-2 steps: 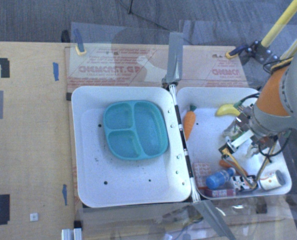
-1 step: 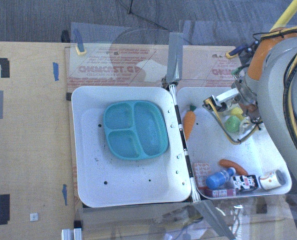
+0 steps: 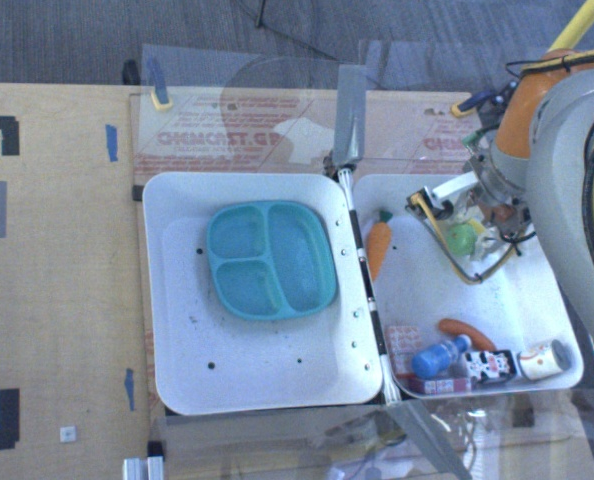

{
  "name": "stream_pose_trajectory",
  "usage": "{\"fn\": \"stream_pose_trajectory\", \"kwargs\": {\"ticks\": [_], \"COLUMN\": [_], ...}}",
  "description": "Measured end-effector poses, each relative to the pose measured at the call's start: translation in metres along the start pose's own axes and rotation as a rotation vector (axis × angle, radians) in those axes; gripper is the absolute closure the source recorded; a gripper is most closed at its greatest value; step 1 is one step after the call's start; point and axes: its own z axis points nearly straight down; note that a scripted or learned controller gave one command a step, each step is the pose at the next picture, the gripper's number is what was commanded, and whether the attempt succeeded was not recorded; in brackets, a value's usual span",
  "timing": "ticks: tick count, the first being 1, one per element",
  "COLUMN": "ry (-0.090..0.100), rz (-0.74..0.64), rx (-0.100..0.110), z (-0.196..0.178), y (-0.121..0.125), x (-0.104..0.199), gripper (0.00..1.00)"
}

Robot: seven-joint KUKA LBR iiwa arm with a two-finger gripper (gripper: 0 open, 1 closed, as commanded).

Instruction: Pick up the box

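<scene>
The box (image 3: pixel 492 366), small with black and white print, lies against the front wall of the right bin (image 3: pixel 537 298). It sits between a blue bottle (image 3: pixel 439 357) and a white cup (image 3: pixel 543 359) lying on its side. My gripper (image 3: pixel 469 230) hangs over the back right of that bin, well behind the box and apart from it. Directly under the gripper is a green object (image 3: pixel 464 239), partly hidden by it.
An orange carrot (image 3: pixel 377 248) lies by the right bin's left wall. An orange sausage (image 3: pixel 467 332) rests just behind the box, and a red and white packet (image 3: pixel 404 341) lies under the bottle. The left bin (image 3: pixel 177 368) holds a teal divided plate (image 3: pixel 272 259).
</scene>
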Motion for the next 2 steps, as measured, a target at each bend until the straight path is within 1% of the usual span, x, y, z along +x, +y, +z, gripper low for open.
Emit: {"fn": "stream_pose_trajectory", "kwargs": {"ticks": [1,2], "ry": [-0.011,0.023], "rz": [0.004,0.188], "rx": [0.007,-0.014], "z": [0.003,-0.253], "y": [0.0,-0.017], "x": [-0.003,-0.006], "gripper": [0.0,0.0]}}
